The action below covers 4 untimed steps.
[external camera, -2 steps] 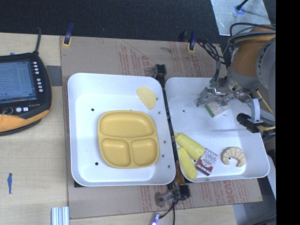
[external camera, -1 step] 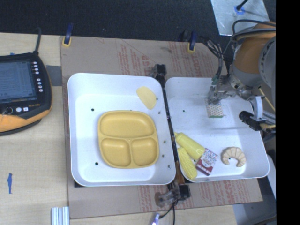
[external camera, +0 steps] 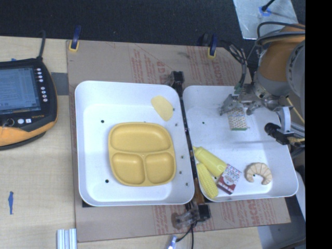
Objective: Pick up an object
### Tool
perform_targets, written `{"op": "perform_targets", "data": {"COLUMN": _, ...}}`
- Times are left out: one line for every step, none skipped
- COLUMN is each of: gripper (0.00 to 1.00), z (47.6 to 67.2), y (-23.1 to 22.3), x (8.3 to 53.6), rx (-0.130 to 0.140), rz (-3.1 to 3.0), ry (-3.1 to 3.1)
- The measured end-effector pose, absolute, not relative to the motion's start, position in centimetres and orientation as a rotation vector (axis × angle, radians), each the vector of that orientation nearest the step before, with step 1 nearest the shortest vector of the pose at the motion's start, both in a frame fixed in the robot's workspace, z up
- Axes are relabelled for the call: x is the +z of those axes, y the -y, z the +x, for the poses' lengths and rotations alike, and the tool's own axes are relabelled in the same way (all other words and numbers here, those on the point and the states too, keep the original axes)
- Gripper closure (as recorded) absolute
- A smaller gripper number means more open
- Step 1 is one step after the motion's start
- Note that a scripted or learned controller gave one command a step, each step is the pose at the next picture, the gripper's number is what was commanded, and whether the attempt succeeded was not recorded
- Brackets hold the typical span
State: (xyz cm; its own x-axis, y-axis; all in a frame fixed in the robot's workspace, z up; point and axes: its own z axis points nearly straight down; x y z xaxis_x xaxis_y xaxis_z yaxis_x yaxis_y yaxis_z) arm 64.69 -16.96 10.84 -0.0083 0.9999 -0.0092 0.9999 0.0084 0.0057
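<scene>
My gripper hangs over the back part of the right bin. A small checked white packet sits directly under it, touching or nearly touching its tip; I cannot see whether it is gripped. Toward that bin's front lie two yellow corn cobs, a red and white packet and a croissant. In the left bin rests a yellow divided plate, with a pale yellow slice behind it.
The grey arm with its orange band and cables crowds the right bin's back right corner. A black part of the arm overhangs the bin's right rim. A teach pendant lies on the bench at far left.
</scene>
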Motion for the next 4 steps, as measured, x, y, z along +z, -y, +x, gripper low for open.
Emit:
{"op": "perform_targets", "data": {"gripper": 0.00, "z": 65.7, "y": 17.0, "x": 11.8, "rx": -0.001, "rz": 2.217, "ry": -2.227}}
{"op": "perform_targets", "data": {"gripper": 0.00, "z": 63.3, "y": 16.7, "x": 11.9, "rx": -0.005, "rz": 2.220, "ry": -2.227}}
{"op": "perform_targets", "data": {"gripper": 0.00, "z": 65.6, "y": 18.0, "x": 9.2, "rx": -0.002, "rz": 2.218, "ry": -2.228}}
{"op": "perform_targets", "data": {"gripper": 0.00, "z": 63.5, "y": 19.6, "x": 14.5, "rx": 0.000, "rz": 2.218, "ry": -2.224}}
